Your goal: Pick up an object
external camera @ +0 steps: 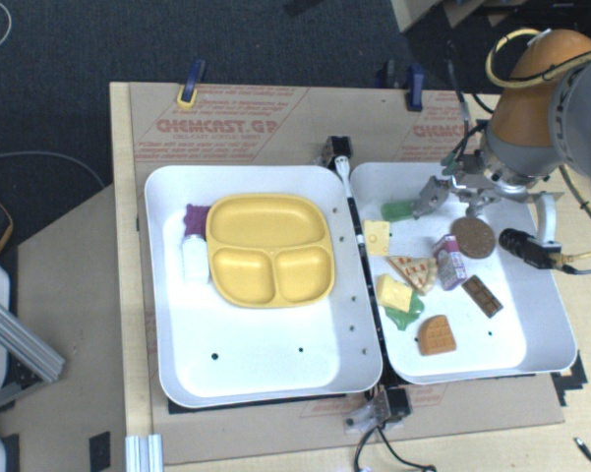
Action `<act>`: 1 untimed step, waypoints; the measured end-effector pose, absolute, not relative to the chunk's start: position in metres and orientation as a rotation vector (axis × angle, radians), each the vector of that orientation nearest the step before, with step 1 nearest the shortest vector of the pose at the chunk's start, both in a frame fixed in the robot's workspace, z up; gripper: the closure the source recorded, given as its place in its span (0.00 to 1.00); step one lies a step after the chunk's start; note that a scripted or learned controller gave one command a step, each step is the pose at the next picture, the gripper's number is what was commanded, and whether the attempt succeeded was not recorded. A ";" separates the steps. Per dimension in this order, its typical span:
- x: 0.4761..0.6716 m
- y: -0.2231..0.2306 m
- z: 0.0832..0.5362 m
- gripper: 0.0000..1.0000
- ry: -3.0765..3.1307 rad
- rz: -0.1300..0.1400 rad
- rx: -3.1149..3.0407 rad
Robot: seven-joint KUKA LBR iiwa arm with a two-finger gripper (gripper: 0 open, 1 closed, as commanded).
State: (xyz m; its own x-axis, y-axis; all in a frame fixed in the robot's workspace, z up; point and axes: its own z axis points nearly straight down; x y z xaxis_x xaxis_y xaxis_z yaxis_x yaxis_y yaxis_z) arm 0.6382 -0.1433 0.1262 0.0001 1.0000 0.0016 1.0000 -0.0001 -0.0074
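1. Biscuit [437, 335], orange-brown, lies nearest in the right bin [531, 347]. It sits apart from its neighbours, so I judge it an easy pick.
2. Just beyond it, a yellow cheese wedge [393, 290] rests against a green scrap [406, 316], and a dark chocolate bar [481, 296] lies alone toward the right wall. These are small toy foods, scattered loosely, probably so that a grasp can be tried anywhere.
3. In the left bin [256, 367], a yellow divided plate [270, 247] takes up the middle. A purple piece [196, 218] and a white piece [194, 260] are tucked against its left side. That bin looks to me like the place for drop-offs.
4. Mid-bin on the right things are crowded: a speckled triangular slice [411, 268] touches a small purple-and-pink bottle [449, 262], and a brown disc [473, 237] sits just behind them. A pick here risks nudging a neighbour.
5. Further back, a pale yellow square [377, 236] and a green block [397, 209] lie near the dividing wall.
6. Farthest, the gripper [457, 193] hangs low over the back of the right bin, between the green block and the brown disc. I cannot tell whether the claw is apart or together, and I see nothing held in it. Either of those two seems the likely target.
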 end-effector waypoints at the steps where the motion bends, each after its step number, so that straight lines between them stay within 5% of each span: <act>1: 0.639 -0.143 0.083 0.00 -2.223 0.001 -2.220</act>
State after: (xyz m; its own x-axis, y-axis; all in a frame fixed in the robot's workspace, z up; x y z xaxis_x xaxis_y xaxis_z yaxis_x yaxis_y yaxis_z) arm 0.6387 -0.1425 0.0835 -0.0013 1.0000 -0.0003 1.0000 0.0013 -0.0009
